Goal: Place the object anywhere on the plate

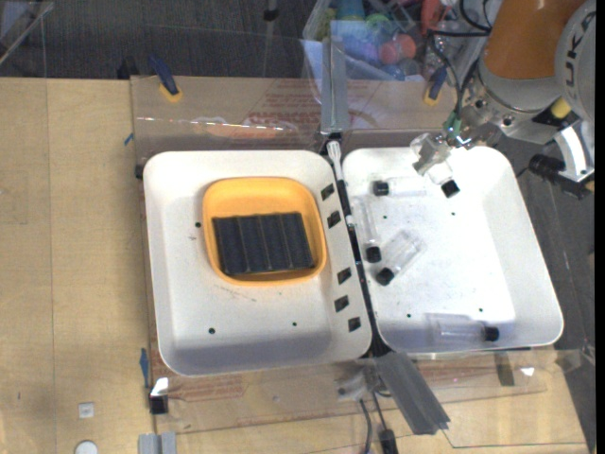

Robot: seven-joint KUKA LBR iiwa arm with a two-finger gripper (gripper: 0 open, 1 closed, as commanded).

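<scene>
Yellow plate (265,195) sits in the left bin (180,329), carrying a dark ribbed block (263,244). Clear plastic pieces with black caps (397,252) lie scattered in the right bin (510,282). At that bin's far edge hangs the gripper (437,164).

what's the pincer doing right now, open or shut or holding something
Pincer: cannot be told from this view. It sits over the upper part of the right bin, away from the yellow plate in the left bin.
</scene>
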